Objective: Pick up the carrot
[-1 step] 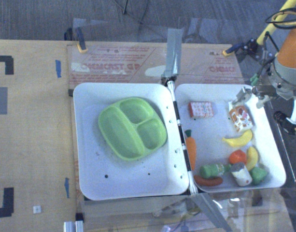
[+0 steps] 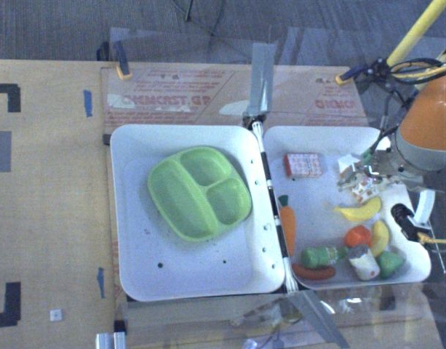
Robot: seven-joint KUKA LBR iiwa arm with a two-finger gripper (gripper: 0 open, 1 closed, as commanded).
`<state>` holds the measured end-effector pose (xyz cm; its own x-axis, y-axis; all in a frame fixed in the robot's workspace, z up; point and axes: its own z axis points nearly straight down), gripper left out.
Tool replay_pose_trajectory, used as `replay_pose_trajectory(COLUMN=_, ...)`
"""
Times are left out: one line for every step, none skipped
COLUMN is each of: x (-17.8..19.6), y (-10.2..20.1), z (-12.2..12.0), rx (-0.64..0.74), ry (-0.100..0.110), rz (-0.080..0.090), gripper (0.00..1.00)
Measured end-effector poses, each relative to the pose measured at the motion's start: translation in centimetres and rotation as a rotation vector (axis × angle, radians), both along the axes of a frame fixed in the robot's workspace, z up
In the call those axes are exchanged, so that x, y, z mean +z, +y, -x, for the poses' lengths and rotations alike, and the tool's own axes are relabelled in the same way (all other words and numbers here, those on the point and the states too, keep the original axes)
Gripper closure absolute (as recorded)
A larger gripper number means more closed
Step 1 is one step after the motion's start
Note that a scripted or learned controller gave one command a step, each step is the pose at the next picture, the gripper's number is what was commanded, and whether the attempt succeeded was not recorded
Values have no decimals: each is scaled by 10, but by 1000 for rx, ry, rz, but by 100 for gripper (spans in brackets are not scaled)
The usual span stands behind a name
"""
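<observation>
The carrot (image 2: 287, 224), orange with a green top, lies lengthwise against the left wall of the right bin (image 2: 321, 138), its green end pointing away from me. My gripper (image 2: 362, 174) hangs over the right part of that bin, well to the right of the carrot and a little farther back. Nothing is visibly held in it. The arm's orange band (image 2: 428, 115) rises above it at the right edge.
The left bin (image 2: 135, 267) holds a green divided plate (image 2: 199, 192). In the right bin lie a red box (image 2: 303, 165), two bananas (image 2: 359, 210), a tomato (image 2: 358, 235), a green bottle (image 2: 321, 255), a red sausage (image 2: 314, 272) and a small patterned packet (image 2: 365, 190) beneath the gripper.
</observation>
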<state>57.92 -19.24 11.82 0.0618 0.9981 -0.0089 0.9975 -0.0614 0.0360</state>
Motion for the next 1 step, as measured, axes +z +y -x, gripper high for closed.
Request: replay_pose_trajectory(x=-20, y=55, z=78, rx=-99, ry=35, rz=-13, gripper=0)
